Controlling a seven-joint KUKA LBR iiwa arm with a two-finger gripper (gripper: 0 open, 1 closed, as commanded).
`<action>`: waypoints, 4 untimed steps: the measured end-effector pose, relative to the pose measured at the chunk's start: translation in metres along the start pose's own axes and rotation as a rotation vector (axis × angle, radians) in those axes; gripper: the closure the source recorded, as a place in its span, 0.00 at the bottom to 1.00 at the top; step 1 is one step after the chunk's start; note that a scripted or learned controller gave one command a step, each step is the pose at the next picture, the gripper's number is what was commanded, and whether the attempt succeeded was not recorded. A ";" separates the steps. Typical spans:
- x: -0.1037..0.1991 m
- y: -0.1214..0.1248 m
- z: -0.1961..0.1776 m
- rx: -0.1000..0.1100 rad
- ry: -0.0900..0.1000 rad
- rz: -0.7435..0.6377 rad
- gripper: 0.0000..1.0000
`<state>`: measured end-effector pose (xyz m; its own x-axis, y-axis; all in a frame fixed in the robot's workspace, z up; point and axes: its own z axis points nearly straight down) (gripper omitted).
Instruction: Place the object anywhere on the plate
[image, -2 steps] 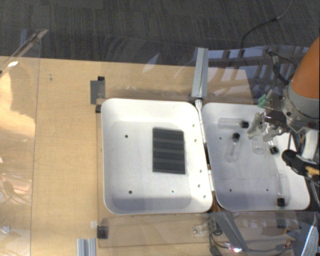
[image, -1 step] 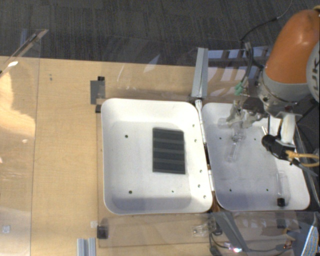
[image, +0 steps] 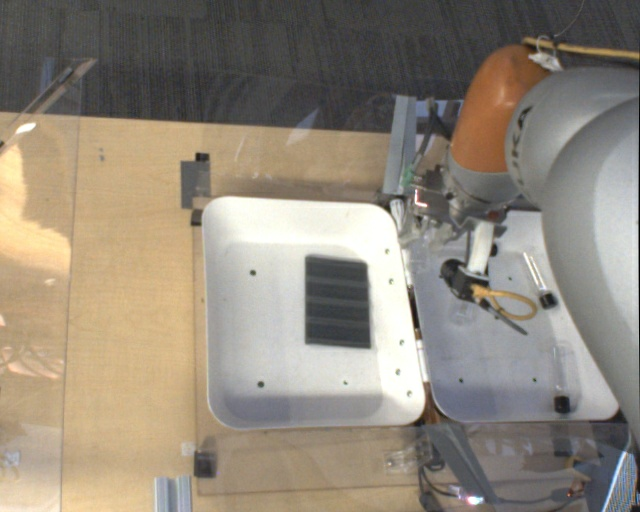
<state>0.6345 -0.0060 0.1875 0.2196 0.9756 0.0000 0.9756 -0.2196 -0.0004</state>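
Observation:
A dark grey ribbed rectangular plate (image: 337, 300) lies flat in the middle of the left white bin (image: 230, 390). In the right bin (image: 490, 395), a small object with a black head and a yellow-orange loop (image: 497, 298) lies near the upper middle. My gripper (image: 466, 250) hangs below the orange wrist band, low over the upper left part of the right bin, just above and left of that looped object. The gripper's lower end blends with the object's black head, so contact between them is unclear. Nothing rests on the plate.
A thin light stick with a dark tip (image: 536, 281) lies right of the looped object. A small black piece (image: 562, 404) sits near the right bin's lower right corner. The big grey arm covers the upper right. A narrow ridge separates the two bins.

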 end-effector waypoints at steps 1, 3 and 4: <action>0.079 -0.001 0.002 -0.005 0.001 -0.299 1.00; 0.222 -0.018 0.100 0.014 0.003 -0.056 1.00; 0.235 -0.023 0.065 -0.008 0.002 -0.805 1.00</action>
<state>0.6639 0.2286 0.1221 -0.5510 0.8345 -0.0011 0.8344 0.5510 0.0077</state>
